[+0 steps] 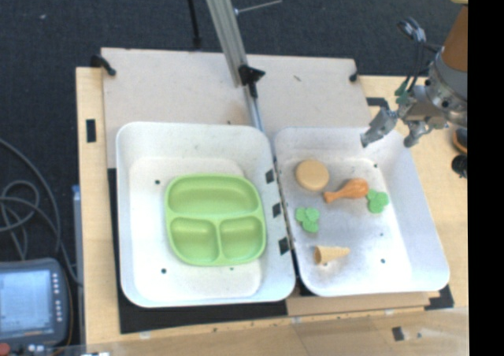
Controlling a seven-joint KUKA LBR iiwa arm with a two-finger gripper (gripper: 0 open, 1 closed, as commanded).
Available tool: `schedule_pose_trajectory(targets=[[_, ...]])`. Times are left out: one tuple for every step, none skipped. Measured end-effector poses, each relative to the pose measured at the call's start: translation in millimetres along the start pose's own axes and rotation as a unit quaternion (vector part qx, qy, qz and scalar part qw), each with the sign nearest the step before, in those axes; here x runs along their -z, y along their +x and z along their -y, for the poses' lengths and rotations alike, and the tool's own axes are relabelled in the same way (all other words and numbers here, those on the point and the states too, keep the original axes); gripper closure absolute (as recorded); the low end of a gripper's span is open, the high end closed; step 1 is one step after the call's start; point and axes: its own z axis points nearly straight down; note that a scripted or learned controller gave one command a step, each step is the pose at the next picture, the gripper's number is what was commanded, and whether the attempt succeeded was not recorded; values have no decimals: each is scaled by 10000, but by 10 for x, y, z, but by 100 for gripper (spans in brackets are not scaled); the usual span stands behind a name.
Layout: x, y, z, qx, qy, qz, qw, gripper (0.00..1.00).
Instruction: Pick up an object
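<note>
The gripper [392, 129] hangs over the far right corner of the right bin [409, 224], its two fingers spread apart with nothing between them. The likeliest pick, the drumstick [348, 190], lies in that bin nearer and to the gripper's left, its long axis running left to right (bone end leftward, I think). A cookie [312, 175] sits just left of it, and a green tray [214, 218] fills the left bin [142, 189].

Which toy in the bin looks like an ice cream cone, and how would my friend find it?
Look in the right bin, the one without the green tray. The ice cream cone lies nearest the front edge, below two green pieces; it alone is tan and pointed.
</note>
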Motion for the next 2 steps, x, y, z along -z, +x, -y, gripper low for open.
schedule_pose_trajectory(targets=[[0,-1,0,1,1,2,10000,0],[-439,20,56,-16,23,3,10000,0]])
